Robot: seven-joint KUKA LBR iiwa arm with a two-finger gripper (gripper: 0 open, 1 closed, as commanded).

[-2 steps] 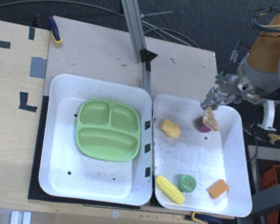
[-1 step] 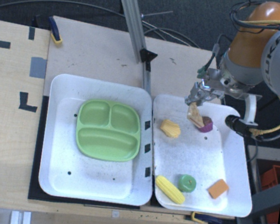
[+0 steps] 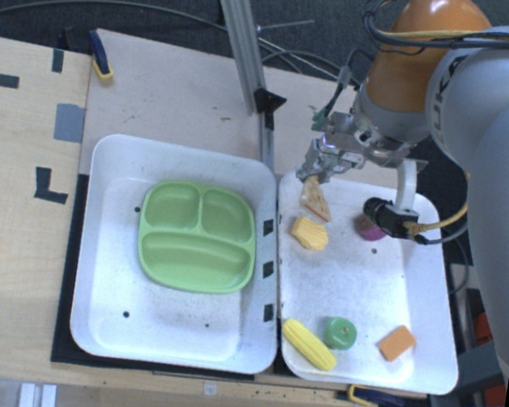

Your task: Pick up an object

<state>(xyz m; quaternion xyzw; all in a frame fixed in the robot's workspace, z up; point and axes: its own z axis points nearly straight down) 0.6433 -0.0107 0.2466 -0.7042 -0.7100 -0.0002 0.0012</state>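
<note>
My gripper [image 3: 320, 172] hangs over the far left corner of the right bin [image 3: 430, 300]. Directly beneath it, touching or nearly touching its tip, lies a tan wedge-shaped piece [image 3: 316, 200]. A yellow chunk [image 3: 310, 234] sits just in front of the wedge. A purple item [image 3: 370, 228] lies to the right, partly hidden by a black part of the arm. Near the bin's front are a yellow corn cob [image 3: 309, 344], a green round piece [image 3: 341, 332] and an orange block [image 3: 396, 343].
The left bin [image 3: 100, 251] holds a green divided plate [image 3: 197, 237]. A slanted metal bar [image 3: 245, 45] runs down to the wall between the bins, close to the left of the gripper. The big grey arm fills the upper right.
</note>
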